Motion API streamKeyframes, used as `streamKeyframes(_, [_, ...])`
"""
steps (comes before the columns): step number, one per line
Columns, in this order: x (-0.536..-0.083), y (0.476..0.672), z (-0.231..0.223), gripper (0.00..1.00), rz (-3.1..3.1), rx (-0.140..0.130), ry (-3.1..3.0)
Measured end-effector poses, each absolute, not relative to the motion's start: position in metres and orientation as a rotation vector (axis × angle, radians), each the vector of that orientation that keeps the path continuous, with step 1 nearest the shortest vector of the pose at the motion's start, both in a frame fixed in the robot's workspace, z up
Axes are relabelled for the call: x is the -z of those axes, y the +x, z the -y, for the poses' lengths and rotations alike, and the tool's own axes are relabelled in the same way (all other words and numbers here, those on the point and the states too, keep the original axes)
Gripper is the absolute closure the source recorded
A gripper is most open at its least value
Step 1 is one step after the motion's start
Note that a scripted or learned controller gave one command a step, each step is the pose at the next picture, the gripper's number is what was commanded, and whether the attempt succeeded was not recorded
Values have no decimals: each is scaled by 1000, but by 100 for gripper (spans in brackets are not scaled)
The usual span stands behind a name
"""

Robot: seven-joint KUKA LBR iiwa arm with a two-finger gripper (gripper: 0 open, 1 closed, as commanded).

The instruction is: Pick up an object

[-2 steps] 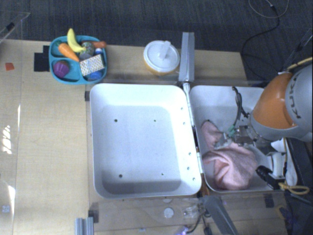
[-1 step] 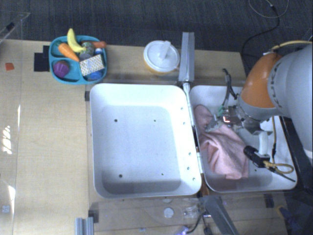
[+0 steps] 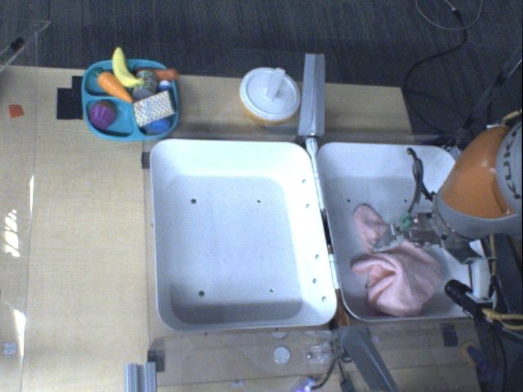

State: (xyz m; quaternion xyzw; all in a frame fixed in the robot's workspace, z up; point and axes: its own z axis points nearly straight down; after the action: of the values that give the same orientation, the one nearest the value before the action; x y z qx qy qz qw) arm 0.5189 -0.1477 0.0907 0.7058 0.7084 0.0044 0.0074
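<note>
Camera view: gripper (image 3: pixel 402 229) was down in right bin (image 3: pixel 359 166), touching top of pink cloth (image 3: pixel 396 276) bunched at bin's near side. Grip state: can't tell, fingers too small/blurred. Left bin (image 3: pixel 233 231) alongside. Blue tray (image 3: pixel 127 100) w/ toy food far-left on worktop (image 3: pixel 73 243).

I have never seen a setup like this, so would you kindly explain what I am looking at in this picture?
One camera looks down at a slant on a bench with two shallow white bins. From the right, a grey robot arm with an orange band reaches into the right bin. Its hand sits low over a crumpled pink cloth, the one object in that bin; whether it grips the cloth cannot be told. The left bin lies beside it. Behind the bins stand a blue tray of toy food and a lidded cup.
</note>
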Motion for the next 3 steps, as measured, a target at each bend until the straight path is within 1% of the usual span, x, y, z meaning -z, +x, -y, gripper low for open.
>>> streamKeyframes(1, [-90, 544, 160, 0, -2249, -15, 2175])
streamKeyframes(2, [-90, 585, 107, 0, -2288, -16, 2136])
streamKeyframes(3, [-91, 531, 131, 0, -2366, -13, 2045])
